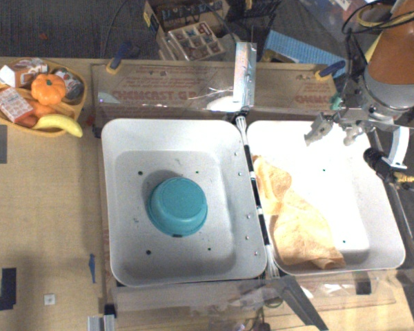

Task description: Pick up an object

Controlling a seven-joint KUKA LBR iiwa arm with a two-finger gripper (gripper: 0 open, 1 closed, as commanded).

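Observation:
A teal bowl (179, 206) sits upside down in the middle of the left bin (124, 143). A crumpled tan cloth (297, 219) lies along the left side of the right bin (372, 205), reaching down to its near edge. My gripper (333, 131) hangs above the far part of the right bin, up and to the right of the cloth, well apart from it. Its two fingers are spread open and nothing is between them.
A basket (0, 105) of toy fruit with an orange pumpkin and a banana stands at the far left of the bench. A cardboard wall (165, 88) runs behind both bins. Cables and boxes lie on the floor beyond.

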